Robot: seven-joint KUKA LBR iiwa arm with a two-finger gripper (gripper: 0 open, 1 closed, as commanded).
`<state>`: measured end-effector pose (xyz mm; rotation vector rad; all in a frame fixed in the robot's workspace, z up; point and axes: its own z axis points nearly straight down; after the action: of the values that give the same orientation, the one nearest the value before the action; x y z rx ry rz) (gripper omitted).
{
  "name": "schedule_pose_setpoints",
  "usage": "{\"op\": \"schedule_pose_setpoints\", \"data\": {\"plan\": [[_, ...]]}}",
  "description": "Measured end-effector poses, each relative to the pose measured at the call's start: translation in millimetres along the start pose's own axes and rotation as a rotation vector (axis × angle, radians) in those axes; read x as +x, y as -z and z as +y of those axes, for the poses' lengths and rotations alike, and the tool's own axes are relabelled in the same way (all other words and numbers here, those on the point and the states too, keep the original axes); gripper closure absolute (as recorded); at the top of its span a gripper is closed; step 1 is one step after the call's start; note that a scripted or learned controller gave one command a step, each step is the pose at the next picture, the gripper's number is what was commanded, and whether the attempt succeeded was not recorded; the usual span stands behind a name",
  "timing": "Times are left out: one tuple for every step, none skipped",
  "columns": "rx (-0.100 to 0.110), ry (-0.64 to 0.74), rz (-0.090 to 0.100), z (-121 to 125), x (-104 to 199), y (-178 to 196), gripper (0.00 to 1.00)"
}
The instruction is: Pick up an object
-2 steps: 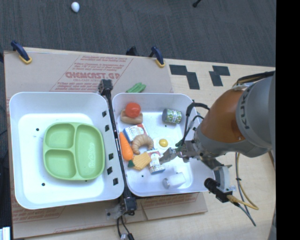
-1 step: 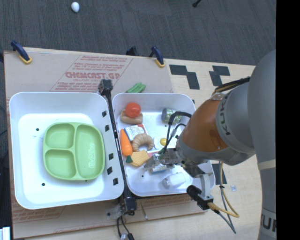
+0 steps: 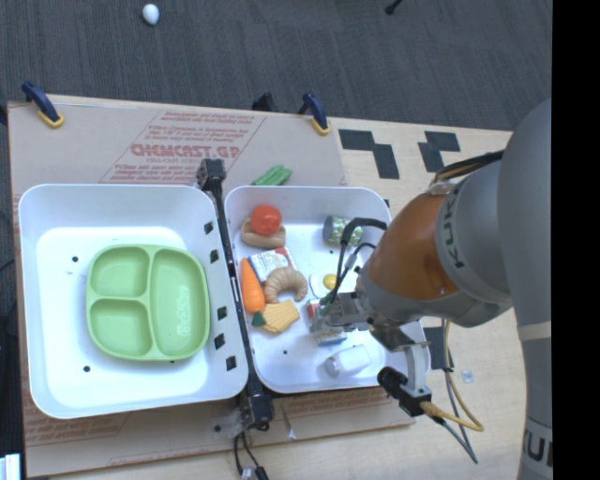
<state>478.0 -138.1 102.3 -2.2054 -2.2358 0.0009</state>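
Right bin (image 3: pixel 309 199): carrot (image 3: pixel 251 285) lengthwise, near-vertical.

Dark grey carpet floor (image 3: pixel 281 47) beyond the tabletop (image 3: pixel 394 155). Brown cardboard sheet (image 3: pixel 141 141) with red print covers its left part, held by blue clamps (image 3: pixel 42 103). Small white ball (image 3: pixel 150 13) on the carpet.

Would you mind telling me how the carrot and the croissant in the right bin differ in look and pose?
The carrot is bright orange, while the croissant is pale tan. The carrot is a straight, narrow taper, while the croissant is a plump curve. The carrot lies along the bin's left wall, while the croissant sits further toward the middle. Both are toy foods lying flat in the right bin, side by side.
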Motion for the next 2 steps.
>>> {"op": "schedule_pose_setpoints", "data": {"plan": [[-0.002,-0.009,-0.001,-1.1,-25.2,63.9,1.00],[-0.005,-0.007,-0.002,7.6,16.0,230.3,1.00]]}}
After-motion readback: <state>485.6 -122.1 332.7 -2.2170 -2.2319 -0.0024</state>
